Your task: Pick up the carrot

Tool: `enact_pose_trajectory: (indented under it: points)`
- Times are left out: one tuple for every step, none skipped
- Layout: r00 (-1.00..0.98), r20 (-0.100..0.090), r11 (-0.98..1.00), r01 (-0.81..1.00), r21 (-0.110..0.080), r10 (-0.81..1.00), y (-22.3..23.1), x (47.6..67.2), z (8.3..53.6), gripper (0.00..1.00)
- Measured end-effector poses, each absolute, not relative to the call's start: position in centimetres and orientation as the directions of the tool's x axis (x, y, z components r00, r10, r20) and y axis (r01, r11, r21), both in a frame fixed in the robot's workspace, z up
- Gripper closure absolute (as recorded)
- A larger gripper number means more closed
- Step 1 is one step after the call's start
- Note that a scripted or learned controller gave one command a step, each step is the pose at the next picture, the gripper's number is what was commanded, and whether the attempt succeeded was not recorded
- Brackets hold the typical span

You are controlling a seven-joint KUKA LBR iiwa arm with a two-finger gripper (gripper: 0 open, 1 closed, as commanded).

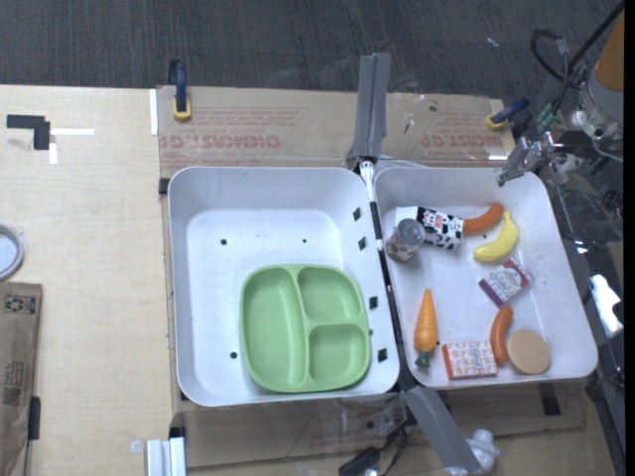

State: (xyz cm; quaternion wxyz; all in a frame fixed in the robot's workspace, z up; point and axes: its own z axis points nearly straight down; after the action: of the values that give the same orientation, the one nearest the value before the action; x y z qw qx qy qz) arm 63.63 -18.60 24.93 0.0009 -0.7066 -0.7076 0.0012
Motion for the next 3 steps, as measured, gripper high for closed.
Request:
enact_pose_trajectory:
  points:
    - [-0.054,0.0,0.054,0.999,-0.003,0.999,-11.4,60.4,18.6,0.0]
    - [-0.16,-0.004,0.16,0.987,0.003,0.987,-11.9,60.5,11.6,0.0]
    - [-0.476,0.0,0.476,0.88,0.0,0.88,-5.8,56.5,19.2,0.0]
